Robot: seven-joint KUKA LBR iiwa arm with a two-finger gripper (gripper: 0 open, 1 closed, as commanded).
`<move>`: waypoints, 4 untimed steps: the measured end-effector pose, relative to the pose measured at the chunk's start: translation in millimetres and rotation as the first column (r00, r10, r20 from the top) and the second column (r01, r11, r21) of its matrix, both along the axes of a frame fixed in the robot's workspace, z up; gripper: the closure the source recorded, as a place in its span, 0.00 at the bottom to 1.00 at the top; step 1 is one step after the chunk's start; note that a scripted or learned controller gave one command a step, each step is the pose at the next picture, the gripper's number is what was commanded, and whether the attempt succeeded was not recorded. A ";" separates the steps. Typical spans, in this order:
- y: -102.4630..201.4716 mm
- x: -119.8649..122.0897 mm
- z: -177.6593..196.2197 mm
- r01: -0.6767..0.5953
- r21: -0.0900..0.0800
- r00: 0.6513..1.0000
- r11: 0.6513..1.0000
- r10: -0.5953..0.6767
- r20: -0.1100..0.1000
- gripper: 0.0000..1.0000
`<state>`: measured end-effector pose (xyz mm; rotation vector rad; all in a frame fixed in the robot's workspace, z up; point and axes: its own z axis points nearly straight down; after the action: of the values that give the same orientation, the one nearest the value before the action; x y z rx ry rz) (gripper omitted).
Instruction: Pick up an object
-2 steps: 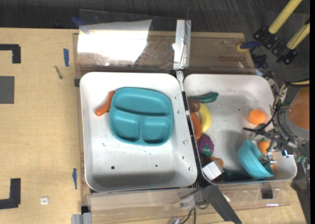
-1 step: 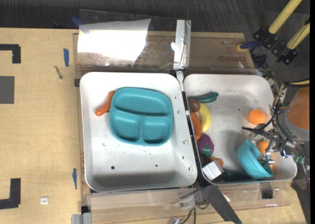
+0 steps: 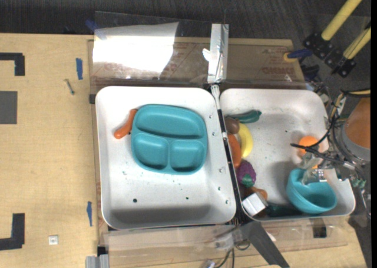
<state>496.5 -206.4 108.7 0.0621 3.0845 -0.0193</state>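
No words, brand names or numbers can be read anywhere. Faint printing shows on the cardboard (image 3: 259, 63) behind the bins, too blurred to make out. The wooden surface (image 3: 41, 143) carries only black tape corner marks (image 3: 16, 63), blue tape bits (image 3: 79, 68) and a small white tag (image 3: 53, 240), none legible.
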 end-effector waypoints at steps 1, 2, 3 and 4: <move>43.0 54.7 91.1 0.140 0.014 0.989 0.990 -0.139 -0.044 1.00; 42.1 53.2 89.0 0.142 0.014 0.989 0.990 -0.141 -0.049 0.00; -17.9 -3.6 -19.4 0.266 0.014 0.963 0.964 -0.265 -0.044 0.00; -16.1 5.4 -0.5 0.264 0.017 0.965 0.964 -0.263 -0.018 1.00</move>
<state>501.9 -222.5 108.1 0.4748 3.0667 -0.0018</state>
